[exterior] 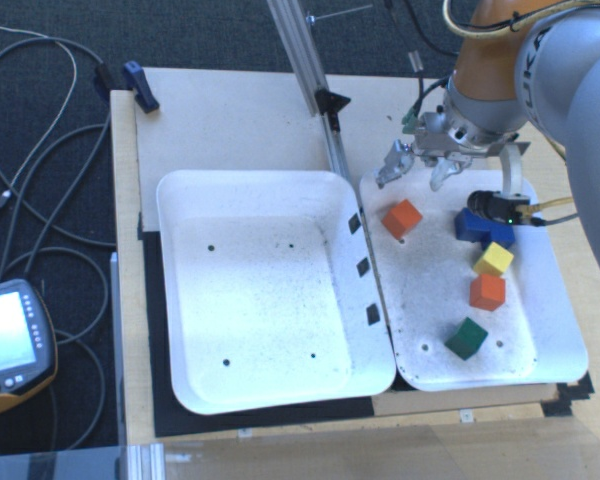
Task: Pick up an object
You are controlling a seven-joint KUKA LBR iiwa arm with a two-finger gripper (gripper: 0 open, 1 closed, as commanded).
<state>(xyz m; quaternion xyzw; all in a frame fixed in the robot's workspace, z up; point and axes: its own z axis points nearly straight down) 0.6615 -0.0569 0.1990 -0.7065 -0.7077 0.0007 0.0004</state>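
bright, even light; soft shadows

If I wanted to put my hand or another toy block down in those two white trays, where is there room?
The left tray has bare floor all over. In the right tray, the near-left corner beside the green block is free. Its far and right side is crowded: orange, blue, yellow and red-orange blocks, with the gripper above.

From my remote station, the arm (570,58) runs off the right edge; the pendant screen (5,333) is cropped left; the blue block (477,226) sits partly behind a black fitting (498,206).
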